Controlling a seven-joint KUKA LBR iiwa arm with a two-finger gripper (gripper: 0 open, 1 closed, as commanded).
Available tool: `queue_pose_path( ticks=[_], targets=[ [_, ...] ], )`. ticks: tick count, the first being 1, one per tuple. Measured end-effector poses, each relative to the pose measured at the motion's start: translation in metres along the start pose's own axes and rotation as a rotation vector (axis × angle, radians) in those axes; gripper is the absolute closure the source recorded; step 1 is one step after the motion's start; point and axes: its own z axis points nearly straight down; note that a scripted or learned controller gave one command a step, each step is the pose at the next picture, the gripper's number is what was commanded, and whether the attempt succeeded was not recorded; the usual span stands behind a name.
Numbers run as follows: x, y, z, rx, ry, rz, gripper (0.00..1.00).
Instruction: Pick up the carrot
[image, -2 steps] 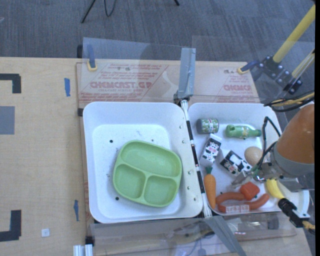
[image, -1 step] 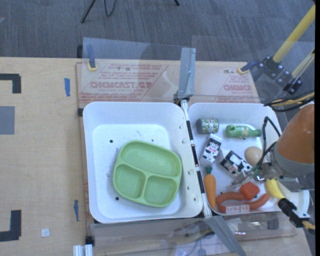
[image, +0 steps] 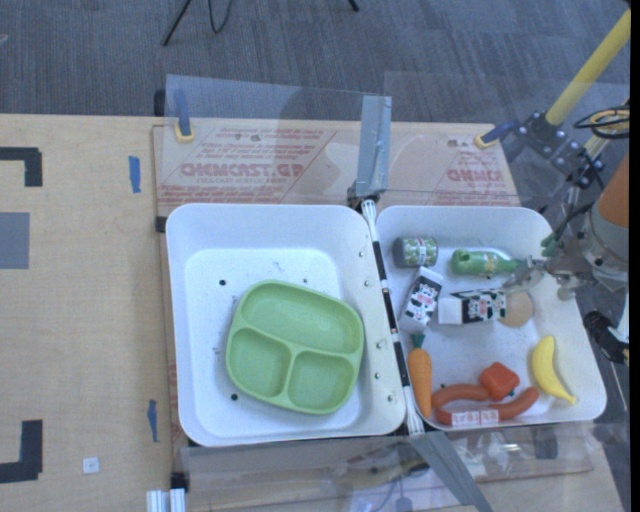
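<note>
The carrot (image: 420, 380) lies in the right bin (image: 590, 395), hard against its left wall at about eight o'clock from the bin's middle. Its long axis runs nearly twelve to six, green top up at twelve, orange tip down toward six. At its four o'clock the sausages (image: 487, 403) stretch away, their near end just beside the carrot's tip, with a small red piece (image: 499, 379) resting above them. A banana (image: 552, 370) lies farther off at three o'clock, near the bin's right side. Above the carrot, at twelve, sit two black-and-white cartons (image: 450, 302), then a can (image: 417, 249) and a green bottle (image: 478, 263) near the far wall.

The gripper (image: 557, 268) sits at the bin's right edge, near the bottle's cap, so the carrot lies toward seven or eight o'clock from it, well apart, across the cartons. Whether its fingers are spread or closed I cannot tell; nothing is seen between them. My guess is that the reach has to cross the bin and close across the carrot's narrow width, nine to three, with the wall crowding one finger.

The left bin (image: 190, 300) holds a green divided plate (image: 294, 346).
</note>
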Motion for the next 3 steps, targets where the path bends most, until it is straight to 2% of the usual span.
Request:
queue_pose_path(
  ticks=[1,2,3],
  targets=[
    [0.021,-0.087,0.058,0.006,0.002,0.020,0.00],
    [0.011,-0.080,0.053,0.007,0.004,-0.150,0.00],
    [0.006,0.014,0.005,0.003,0.006,0.214,0.00]
  ],
)
